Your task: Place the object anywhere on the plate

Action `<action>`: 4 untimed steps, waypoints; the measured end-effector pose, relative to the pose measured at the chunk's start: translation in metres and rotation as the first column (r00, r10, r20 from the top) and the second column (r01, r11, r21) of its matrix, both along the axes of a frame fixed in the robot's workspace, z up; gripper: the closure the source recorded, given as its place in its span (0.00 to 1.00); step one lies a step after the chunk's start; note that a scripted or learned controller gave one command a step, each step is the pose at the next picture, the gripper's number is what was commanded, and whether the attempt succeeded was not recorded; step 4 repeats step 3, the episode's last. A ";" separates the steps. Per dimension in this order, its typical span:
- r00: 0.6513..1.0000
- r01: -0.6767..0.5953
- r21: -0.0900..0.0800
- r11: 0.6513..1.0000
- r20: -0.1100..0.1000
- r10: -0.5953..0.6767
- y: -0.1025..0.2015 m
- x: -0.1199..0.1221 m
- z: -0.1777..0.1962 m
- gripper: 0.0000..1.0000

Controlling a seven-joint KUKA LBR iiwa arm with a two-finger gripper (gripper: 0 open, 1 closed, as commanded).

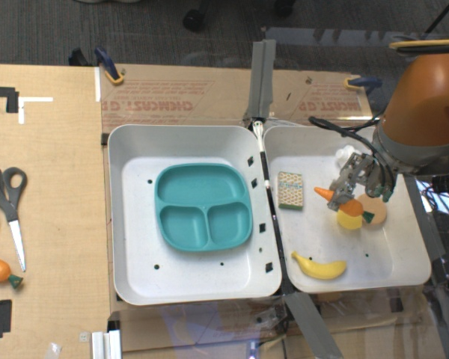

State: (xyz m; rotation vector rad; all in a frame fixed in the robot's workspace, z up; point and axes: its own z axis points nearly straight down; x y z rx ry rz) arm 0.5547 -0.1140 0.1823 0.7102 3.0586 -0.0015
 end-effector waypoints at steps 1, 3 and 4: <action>0.918 -0.396 0.001 0.918 0.002 0.396 0.079 0.019 0.010 1.00; 0.955 -0.297 0.001 0.955 0.001 0.297 0.191 0.030 0.024 0.00; 0.955 -0.297 0.001 0.955 0.001 0.297 0.191 0.030 0.024 0.00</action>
